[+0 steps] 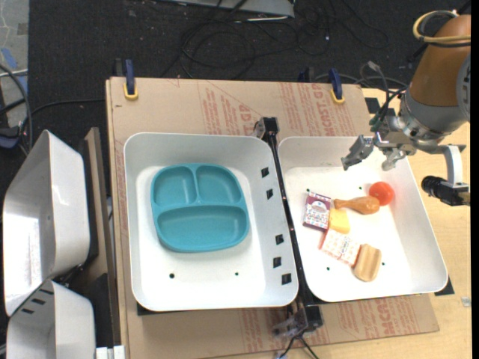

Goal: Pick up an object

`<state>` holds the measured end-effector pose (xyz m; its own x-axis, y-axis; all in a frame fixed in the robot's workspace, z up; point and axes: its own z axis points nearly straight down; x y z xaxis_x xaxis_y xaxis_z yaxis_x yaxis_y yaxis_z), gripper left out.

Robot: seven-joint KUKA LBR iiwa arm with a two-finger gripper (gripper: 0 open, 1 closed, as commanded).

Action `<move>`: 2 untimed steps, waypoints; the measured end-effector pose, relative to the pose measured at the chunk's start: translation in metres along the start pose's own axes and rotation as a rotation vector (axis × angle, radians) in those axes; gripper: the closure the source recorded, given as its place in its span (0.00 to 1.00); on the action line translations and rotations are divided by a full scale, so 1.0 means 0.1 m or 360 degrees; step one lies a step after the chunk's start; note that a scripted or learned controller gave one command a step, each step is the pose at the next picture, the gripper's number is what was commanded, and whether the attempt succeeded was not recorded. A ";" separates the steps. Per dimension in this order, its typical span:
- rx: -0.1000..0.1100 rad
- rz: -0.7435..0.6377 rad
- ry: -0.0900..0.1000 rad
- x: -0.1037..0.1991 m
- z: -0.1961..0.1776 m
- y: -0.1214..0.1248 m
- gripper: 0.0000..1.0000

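Observation:
The right bin [419, 275] holds several small items: a purple-and-white packet [316, 211], a yellow cheese block [340, 221], an orange drumstick-shaped piece [359, 205], a red tomato [382, 193], a pale wafer [340, 247] and a tan bread roll [367, 262]. My gripper [375, 153] hangs over the bin's far right part, above and just behind the tomato. Its fingers are spread apart and hold nothing.
The left bin [142, 275] holds a teal divided plate [200, 206]. A black divider with clips [278, 208] runs between the bins. White tubs [41, 223] stand off the bench at left. Cables lie on the dark floor behind.

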<state>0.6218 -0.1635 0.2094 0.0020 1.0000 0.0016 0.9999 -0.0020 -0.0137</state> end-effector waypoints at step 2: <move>-0.0016 -0.0001 -0.0003 -0.08 0.45 -0.03 0.00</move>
<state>0.6181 -0.1711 0.1648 0.0017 1.0000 -0.0001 1.0000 -0.0017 -0.0034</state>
